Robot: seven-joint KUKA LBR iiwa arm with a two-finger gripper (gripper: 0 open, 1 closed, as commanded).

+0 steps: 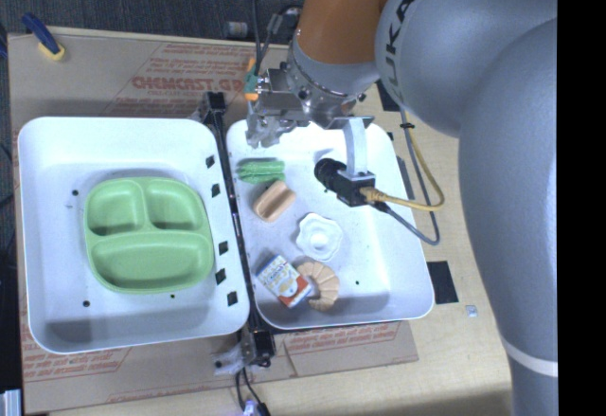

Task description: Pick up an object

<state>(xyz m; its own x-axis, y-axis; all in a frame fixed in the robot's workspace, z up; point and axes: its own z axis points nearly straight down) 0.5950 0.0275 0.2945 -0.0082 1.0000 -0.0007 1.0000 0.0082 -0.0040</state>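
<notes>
"KUKA" lettering on the grey arm (409, 21), partly seen

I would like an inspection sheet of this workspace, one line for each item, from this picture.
Surface: two white bins, left bin and right bin, on cardboard.
Job's things: in the right bin a green toy, hot dog, fried egg, small carton, croissant.
Clutter: green divided plate in the left bin.
Grippers: gripper above the green toy, holding nothing seen.
Cables: yellow cable over the right bin.
Surroundings: blue clamp at the top-left corner.
</notes>
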